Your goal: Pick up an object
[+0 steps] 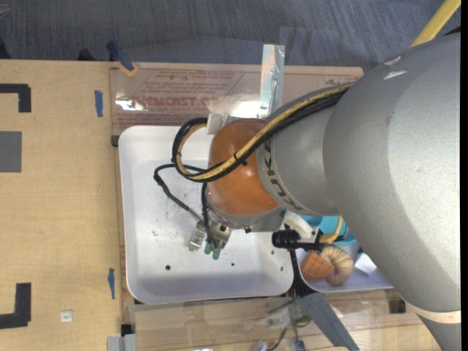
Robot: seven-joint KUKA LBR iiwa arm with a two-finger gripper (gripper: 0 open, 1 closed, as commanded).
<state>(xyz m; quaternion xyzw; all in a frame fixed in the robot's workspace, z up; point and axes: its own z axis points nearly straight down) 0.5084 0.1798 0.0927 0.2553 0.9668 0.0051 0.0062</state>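
Camera view: my end effector hangs low in the left bin, apparently mid-reach, grip unreadable to me; next, close and lift.

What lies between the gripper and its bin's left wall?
Between the gripper and the bin's left wall, the camera view shows bare white floor with a few dark specks.

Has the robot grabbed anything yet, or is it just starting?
Nothing looks picked up yet. The gripper hangs low over the left bin with no object seen in it. An orange-tan object and a blue object lie in the right bin, beside the arm. Grasping and lifting are left.
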